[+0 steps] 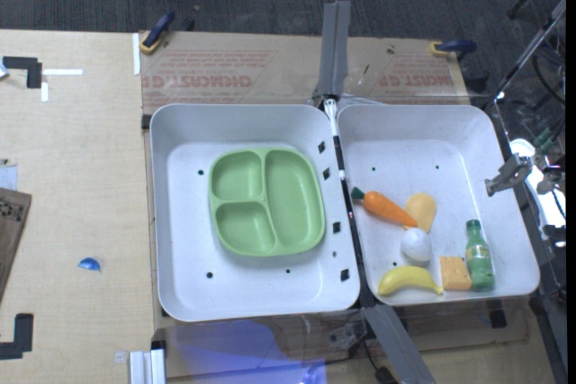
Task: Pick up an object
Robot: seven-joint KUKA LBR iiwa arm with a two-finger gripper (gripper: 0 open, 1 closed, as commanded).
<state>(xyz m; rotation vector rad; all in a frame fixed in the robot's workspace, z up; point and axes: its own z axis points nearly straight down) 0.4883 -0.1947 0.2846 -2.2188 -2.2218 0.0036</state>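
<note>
The right bin [423,139] holds several small items in its near half. An orange carrot [389,208] with a green top lies pointing left. A pale yellow piece [423,211] sits just to its right, touching it. A white ball [415,245] rests below them. A yellow banana [409,283] lies along the front wall, with an orange block [454,273] beside it. A green bottle [478,256] with a label lies at the bin's right side.
The left bin [180,193] holds a green three-compartment plate [267,200]. A grey divider bar [334,58] runs between the bins at the back. Grey metal hardware [507,176] juts over the right bin's right rim. A small blue piece [88,264] lies on the bench, far left.
</note>
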